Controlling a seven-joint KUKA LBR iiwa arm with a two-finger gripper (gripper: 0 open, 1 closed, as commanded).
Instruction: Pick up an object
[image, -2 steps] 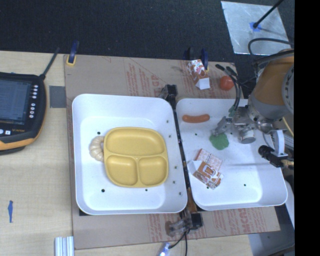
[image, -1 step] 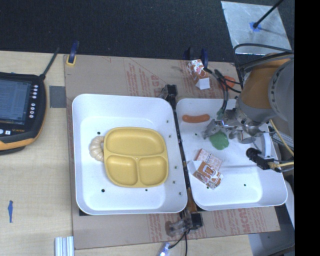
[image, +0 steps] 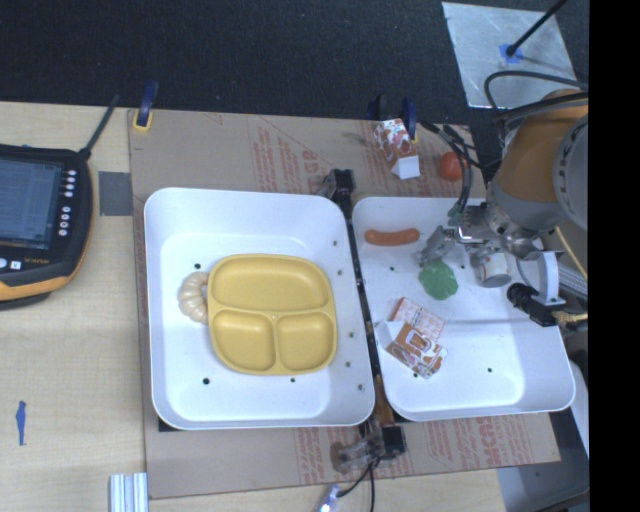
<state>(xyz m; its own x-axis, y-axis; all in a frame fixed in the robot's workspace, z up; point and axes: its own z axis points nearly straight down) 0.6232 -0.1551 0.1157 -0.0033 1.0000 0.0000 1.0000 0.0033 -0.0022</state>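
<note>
Pincer (image: 440, 250), fingers spread and gripping nothing, hovers right above green lump (image: 438, 281); descent and closure look next.

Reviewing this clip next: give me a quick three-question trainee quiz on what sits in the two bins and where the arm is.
1. True or false: the yellow divided tray lies in the left bin.
2. Which item lies closest to the gripper? A) hot dog B) green object C) crumpled packet
3. Fill in: a pale tan object sits against the tray's ____ edge.

Key: 1 true. 2 B; the green object lies just below the gripper in the right bin. 3 left.
</note>
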